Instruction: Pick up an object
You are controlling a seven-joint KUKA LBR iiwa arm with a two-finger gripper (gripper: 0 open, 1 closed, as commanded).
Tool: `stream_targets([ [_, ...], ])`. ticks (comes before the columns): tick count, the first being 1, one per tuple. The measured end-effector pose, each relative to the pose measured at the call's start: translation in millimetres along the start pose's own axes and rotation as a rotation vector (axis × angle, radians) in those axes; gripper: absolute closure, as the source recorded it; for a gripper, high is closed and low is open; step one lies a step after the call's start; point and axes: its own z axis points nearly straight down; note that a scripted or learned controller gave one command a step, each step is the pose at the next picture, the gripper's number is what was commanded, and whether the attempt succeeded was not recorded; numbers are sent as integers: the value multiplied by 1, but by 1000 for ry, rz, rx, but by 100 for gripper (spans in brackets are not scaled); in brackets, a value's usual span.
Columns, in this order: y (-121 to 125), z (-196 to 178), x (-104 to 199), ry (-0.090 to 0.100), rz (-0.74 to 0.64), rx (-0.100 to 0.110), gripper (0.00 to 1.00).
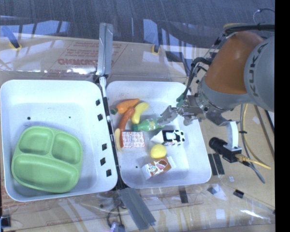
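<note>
- Bench [48, 57]: we record two shallow white bins side by side on it, under clear sheeting, with a grey divider strip [105, 47] rising from between them toward the far edge.
- Left bin [19, 93]: it carries one green compartment tray [47, 158], three-sectioned, lying flat toward the near left corner of the bin.
- Right bin [195, 170]: it carries the loose objects listed below.
- Orange carrot [125, 104] and a second orange piece [126, 117]: we find them near the bin's far left corner, just beside each other.
- Yellow banana [140, 109]: touching the orange pieces on their right side.
- Green toy vegetable [147, 125]: at mid-bin, just below the banana and right at the tip of the arm's tool.
- Red-and-white patterned box [133, 139]: near the left wall, just below the green piece.
- Black-and-white cow figure [173, 137]: at mid-bin, toward the right.
- Yellow lemon [158, 151]: just below the cow figure.
- Small orange-and-white carton [157, 168]: near the front edge, tilted.
- Gripper [166, 116]: we see it low over the right bin, reaching in from the right edge, its tip beside the green toy vegetable; we cannot tell how the fingers stand, nor whether anything is between them.
- Arm [232, 66]: grey with an orange band, above the bin's right edge.
</note>
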Motion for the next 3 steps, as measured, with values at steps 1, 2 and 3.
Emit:
stream_targets([
  [1,24,132,-66,-5,195,-28,0],
  [2,36,137,-19,-16,155,-39,0],
  [3,39,124,-19,-16,155,-45,100],
])
